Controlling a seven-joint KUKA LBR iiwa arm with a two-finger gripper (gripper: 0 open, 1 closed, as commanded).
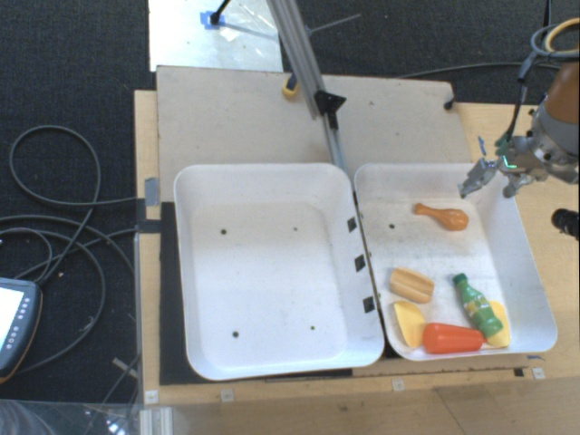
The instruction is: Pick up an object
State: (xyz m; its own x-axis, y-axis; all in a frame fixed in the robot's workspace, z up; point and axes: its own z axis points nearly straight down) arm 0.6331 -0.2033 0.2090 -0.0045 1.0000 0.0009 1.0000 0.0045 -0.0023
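Gripper point(496, 178) poised over far right edge of right bin point(535, 284), fingers spread, pinching nothing. Drumstick point(442, 215) lies just left of it, apart from near-corner cluster: probably easiest target, clear approach.

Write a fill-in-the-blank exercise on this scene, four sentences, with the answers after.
1. All the toy food lies in the ____ bin of the view.
2. The bottle is coloured ____.
3. The drumstick lies nearest the ____.
4. The red pepper lies at the bin's ____ edge.

Answers: right; green; gripper; near
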